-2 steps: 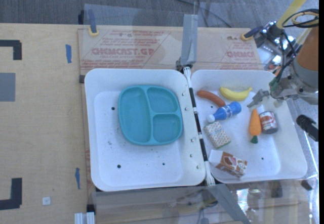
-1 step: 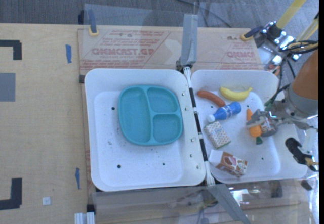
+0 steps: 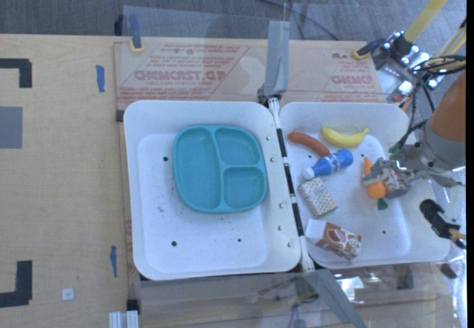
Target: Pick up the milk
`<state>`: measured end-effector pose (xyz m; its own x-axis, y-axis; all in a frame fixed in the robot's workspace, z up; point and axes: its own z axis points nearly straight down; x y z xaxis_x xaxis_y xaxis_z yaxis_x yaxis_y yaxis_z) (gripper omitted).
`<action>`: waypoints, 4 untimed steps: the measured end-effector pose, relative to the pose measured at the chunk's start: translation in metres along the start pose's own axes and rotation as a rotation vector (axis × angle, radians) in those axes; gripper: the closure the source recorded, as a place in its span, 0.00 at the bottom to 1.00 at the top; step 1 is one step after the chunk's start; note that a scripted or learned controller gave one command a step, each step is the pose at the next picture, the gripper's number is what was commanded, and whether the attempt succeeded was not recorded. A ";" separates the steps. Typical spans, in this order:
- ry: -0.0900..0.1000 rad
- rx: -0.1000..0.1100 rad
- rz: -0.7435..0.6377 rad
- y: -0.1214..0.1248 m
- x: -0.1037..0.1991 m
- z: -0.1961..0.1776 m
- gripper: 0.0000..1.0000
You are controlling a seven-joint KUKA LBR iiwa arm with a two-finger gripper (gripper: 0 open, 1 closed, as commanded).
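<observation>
1. Milk carton (image 3: 317,196) lying untouched in right bin (image 3: 415,245), left-centre, just below blue bottle (image 3: 330,164).
2. Gripper (image 3: 385,180) low by carrot (image 3: 376,189), right of milk; jaw state impossible to tell.
3. Pick not started: reach, grasp, lift all left.

The end effector (image 3: 385,180) hovers low in the right bin (image 3: 422,245), directly over an orange carrot (image 3: 376,188). Left of it lie a blue bottle (image 3: 329,164) and a patterned milk carton (image 3: 317,197); a banana (image 3: 345,135) and sausage (image 3: 309,144) sit beyond. Further left, a teal divided plate (image 3: 220,168) rests in the other bin (image 3: 148,193).
</observation>
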<state>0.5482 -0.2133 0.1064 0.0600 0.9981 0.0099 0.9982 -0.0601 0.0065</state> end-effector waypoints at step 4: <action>-0.015 -0.005 -0.045 0.037 0.026 -0.110 1.00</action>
<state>0.5862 -0.1910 0.2166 0.0148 0.9999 -0.0055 0.9998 -0.0148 0.0114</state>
